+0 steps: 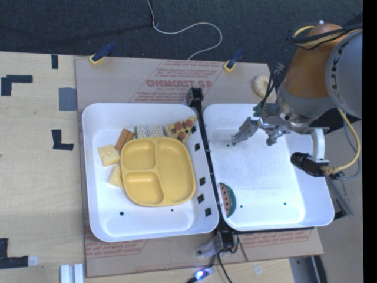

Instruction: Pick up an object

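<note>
Hovering over the right bin (306, 214) at its 12 o'clock, the gripper (258, 133) is spread, pinching nothing; watermelon slice (227, 198) lies at 7 o'clock.

Light wood bench (35, 175) under a cardboard sheet and two white bins.

The bench fills the lower three quarters of the frame, with black tape marks (16, 84) along its left side. A brown cardboard sheet (171, 81) with red print lies flat on it at centre, held at its top edge by two blue-and-yellow clamps (102, 53). On the cardboard sit the left bin (94, 158) and the right bin (306, 208), side by side and touching along a black divider (203, 158). A small beige lump (261, 86) lies on the cardboard just above the right bin's upper right corner.
</note>
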Action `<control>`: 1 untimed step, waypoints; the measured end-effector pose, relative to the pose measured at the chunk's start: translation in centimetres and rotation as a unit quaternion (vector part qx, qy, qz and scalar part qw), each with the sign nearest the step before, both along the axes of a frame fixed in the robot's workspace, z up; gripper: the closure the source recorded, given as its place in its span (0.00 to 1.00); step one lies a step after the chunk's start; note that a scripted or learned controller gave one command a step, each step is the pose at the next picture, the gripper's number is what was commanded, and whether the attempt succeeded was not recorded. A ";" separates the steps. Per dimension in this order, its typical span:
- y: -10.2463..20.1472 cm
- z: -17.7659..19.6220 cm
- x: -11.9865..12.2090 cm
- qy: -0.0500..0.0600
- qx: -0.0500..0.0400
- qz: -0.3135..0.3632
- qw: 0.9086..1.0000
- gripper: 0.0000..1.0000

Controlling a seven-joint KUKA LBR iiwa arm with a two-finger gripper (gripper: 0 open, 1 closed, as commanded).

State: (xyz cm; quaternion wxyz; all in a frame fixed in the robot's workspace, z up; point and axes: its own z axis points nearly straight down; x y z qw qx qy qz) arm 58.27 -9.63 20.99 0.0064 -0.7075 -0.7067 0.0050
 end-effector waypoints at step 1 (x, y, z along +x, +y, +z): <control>0.0 0.8 0.3 -0.007 -0.001 0.001 1.000 0.00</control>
